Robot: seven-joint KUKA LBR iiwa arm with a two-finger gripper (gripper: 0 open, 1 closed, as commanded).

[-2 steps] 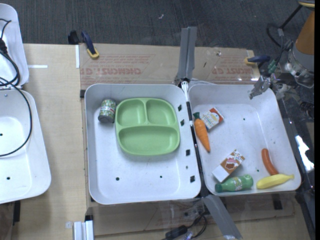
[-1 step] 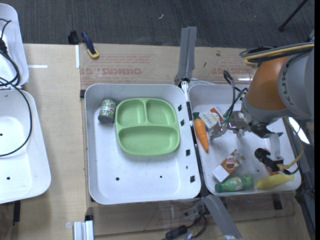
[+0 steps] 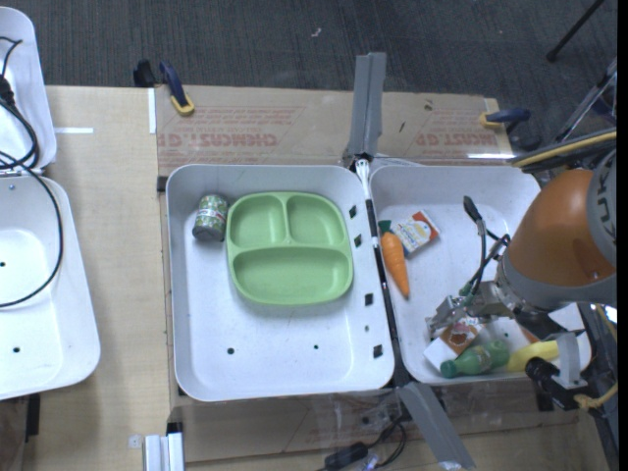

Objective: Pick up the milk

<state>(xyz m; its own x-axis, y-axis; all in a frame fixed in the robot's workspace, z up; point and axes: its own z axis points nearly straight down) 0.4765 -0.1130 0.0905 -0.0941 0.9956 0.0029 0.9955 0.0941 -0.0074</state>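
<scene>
The milk looks like the small white carton [image 3: 417, 232] with orange and green print. It lies flat in the right bin [image 3: 442, 189], near the back left, beside a carrot [image 3: 394, 263]. My gripper [image 3: 453, 314] is low in the front part of that bin, well in front of the carton and apart from it. It hangs just above a small brown and white item [image 3: 459, 339]. The grey arm with its orange band [image 3: 559, 234] covers the bin's right side.
A green bottle [image 3: 478, 360] and a yellow piece [image 3: 543, 351] lie at the right bin's front edge. The left bin [image 3: 196, 341] holds a green divided plate [image 3: 289, 248] and a small can [image 3: 209, 217]. A grey divider post [image 3: 368, 106] stands between the bins.
</scene>
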